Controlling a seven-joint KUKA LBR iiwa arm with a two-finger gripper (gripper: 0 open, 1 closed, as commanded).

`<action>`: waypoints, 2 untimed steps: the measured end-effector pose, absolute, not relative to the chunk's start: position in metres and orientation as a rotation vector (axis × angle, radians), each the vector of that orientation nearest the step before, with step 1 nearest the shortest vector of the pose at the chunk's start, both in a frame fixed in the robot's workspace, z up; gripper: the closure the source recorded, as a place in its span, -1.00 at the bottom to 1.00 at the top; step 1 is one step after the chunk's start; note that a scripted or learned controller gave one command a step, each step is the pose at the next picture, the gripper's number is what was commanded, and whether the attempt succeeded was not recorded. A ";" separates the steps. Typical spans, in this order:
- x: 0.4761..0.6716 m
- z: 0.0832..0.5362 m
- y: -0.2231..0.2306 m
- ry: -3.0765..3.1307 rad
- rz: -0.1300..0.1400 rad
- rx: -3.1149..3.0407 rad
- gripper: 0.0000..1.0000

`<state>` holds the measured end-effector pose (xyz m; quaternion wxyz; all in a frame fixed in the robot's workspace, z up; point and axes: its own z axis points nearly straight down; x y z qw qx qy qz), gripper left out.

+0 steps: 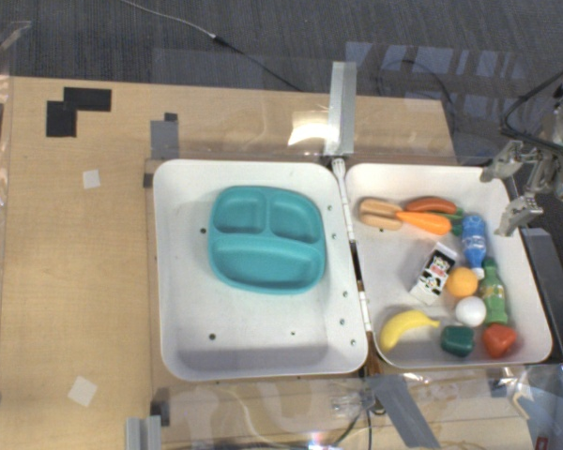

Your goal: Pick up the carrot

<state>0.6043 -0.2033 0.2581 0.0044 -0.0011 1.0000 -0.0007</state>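
Nearest the camera, along the front wall of the right bin point(535, 293), a yellow banana point(405, 327) is lying with its curve toward the bin's front left corner, and just to its right a dark green pepper point(457, 341) and a red tomato-like piece point(498, 339) are sitting side by side in the front right corner. Just behind them a white egg point(469, 310) is resting against an orange point(463, 282), with a green bottle point(494, 292) standing along the right wall beside both. A small white carton with black markings point(434, 273) is lying tilted just left of the orange. Further back a blue bottle point(473, 235) is lying just behind the green bottle. The carrot point(426, 221) is lying across the back part of the right bin, its orange body pointing left and its green top touching or nearly touching the blue bottle; a hot dog bun point(380, 213) is sitting against its left end and a reddish sausage point(430, 204) is lying right behind it. In the left bin point(183, 345) a teal divided plate point(266, 240) is occupying the middle. The gripper point(525, 195) is hovering at the back right corner of the right bin, over the rim and well apart from the carrot; its fingers point(518, 216) are looking spread with nothing between them, though the metal parts are small and hard to read.
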 end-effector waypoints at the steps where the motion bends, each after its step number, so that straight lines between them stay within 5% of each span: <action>1: 0.619 0.120 -0.167 3.102 -0.014 0.017 -1.00; 2: 0.617 0.112 -0.166 3.094 -0.020 0.143 -1.00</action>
